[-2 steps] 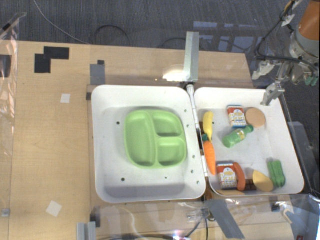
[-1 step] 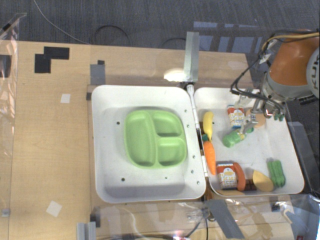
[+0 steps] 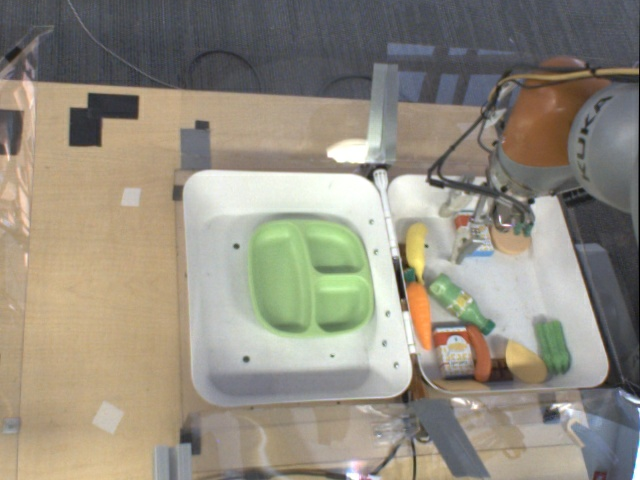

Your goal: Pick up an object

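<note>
The right bin (image 3: 585, 298) holds several toy foods. A yellow banana (image 3: 415, 248) and an orange carrot (image 3: 421, 315) lie along its left wall. A green bottle (image 3: 460, 303) lies aslant in the middle. At the front are a red can (image 3: 453, 351), a brown sausage (image 3: 481, 353), a yellow wedge (image 3: 527, 361) and a green pickle (image 3: 552, 345). My gripper (image 3: 480, 223) hangs low over the back of this bin, right above a small red, white and blue item (image 3: 480, 244), with a tan disc (image 3: 513, 242) beside it.
The left bin (image 3: 215, 358) holds a green divided plate (image 3: 308, 276). A metal divider post (image 3: 384, 118) stands behind the seam between the bins. The arm's orange band (image 3: 540, 123) and black cables (image 3: 465, 153) hang over the right bin's back edge.
</note>
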Robot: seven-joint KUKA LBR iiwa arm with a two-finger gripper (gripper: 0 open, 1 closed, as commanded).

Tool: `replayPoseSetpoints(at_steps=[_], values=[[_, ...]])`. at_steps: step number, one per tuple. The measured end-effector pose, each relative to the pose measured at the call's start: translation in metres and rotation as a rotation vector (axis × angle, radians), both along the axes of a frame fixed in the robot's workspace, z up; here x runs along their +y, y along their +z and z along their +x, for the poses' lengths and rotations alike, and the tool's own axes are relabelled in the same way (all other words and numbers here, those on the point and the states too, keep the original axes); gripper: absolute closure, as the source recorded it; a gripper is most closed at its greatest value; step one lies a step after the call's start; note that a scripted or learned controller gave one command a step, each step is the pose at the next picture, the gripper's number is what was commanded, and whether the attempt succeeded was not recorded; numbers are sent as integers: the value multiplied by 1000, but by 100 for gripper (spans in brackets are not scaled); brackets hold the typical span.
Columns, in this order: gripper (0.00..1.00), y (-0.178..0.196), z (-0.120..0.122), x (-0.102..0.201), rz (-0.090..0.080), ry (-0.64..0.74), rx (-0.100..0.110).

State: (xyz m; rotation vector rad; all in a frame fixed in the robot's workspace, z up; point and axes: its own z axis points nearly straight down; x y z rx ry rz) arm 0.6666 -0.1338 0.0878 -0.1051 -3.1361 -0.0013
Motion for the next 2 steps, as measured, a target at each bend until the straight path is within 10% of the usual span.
replayPoseSetpoints(at_steps=[1, 2], values=[[0, 50, -19, -35, -5, 210, -17], [0, 1, -71, -21, -3, 221, -18]])
